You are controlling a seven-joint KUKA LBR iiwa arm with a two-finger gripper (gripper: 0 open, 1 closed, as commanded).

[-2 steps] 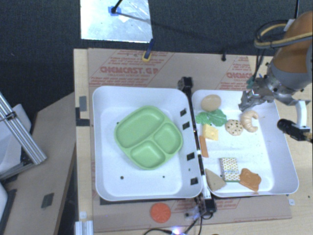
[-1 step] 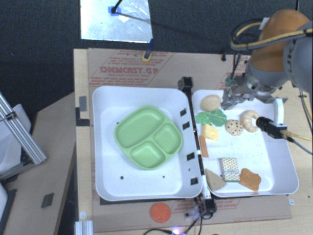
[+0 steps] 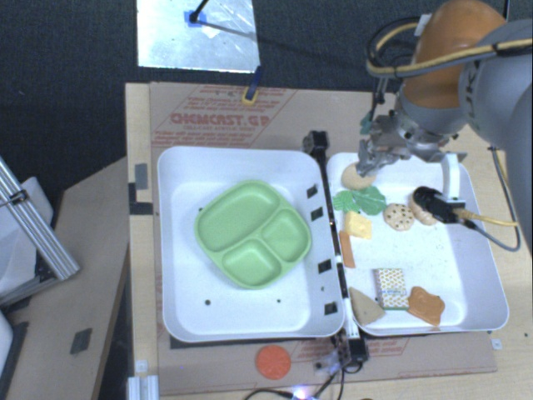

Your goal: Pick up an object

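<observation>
— White bins, how many are you seeing?

— I am seeing two, side by side: the left bin (image 3: 175,223) and the right bin (image 3: 475,265). Both are lying on a cardboard sheet (image 3: 225,115).

— What is hiding from you?

— My gripper (image 3: 366,163) is hanging over the far left corner of the right bin, just above a round tan piece (image 3: 356,178), and it is covering the far edge of that piece. I cannot tell if the gripper is apart or together, or if it is touching the piece. A brown lump (image 3: 424,213) is sitting half hidden beside a speckled cookie (image 3: 399,217), so I am not making out what it is.

— And counting?

— In the left bin, one green plate (image 3: 252,233) with three compartments is lying. In the right bin I am counting nine things: the tan piece, the lump, the cookie, one green leaf (image 3: 361,199), one yellow piece (image 3: 359,224), one orange strip (image 3: 346,249), one tan wedge (image 3: 366,307), one small box (image 3: 391,287) and one orange-brown piece (image 3: 425,306). One orange disc (image 3: 273,360) is lying on the cardboard in front of the bins, and one foil sheet (image 3: 200,27) is lying beyond it.

— Any writing?

— Red print is running across the cardboard behind the left bin, but it is too blurred for me to read. The print on the small box is too small.
</observation>
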